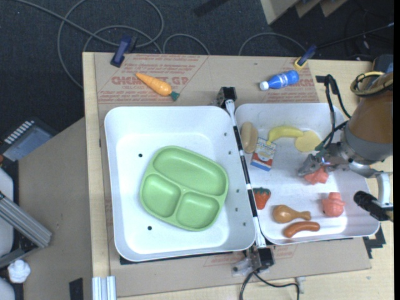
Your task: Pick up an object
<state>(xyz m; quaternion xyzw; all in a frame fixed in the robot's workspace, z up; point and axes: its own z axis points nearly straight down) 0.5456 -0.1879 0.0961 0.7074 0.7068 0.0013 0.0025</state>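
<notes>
Pincer [314, 165] lowered in right white bin [294, 114], directly above small pink-red soft toy [317, 176] resting on bin floor. Grip state: cannot tell. Toy not lifted; pickup outstanding.

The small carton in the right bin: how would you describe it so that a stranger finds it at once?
Look at the right bin, along its left wall. The small carton lies there, below the potato and left of the banana. It alone is boxy with flat sides, white with red and blue print; its neighbours are rounded toy foods.
</notes>
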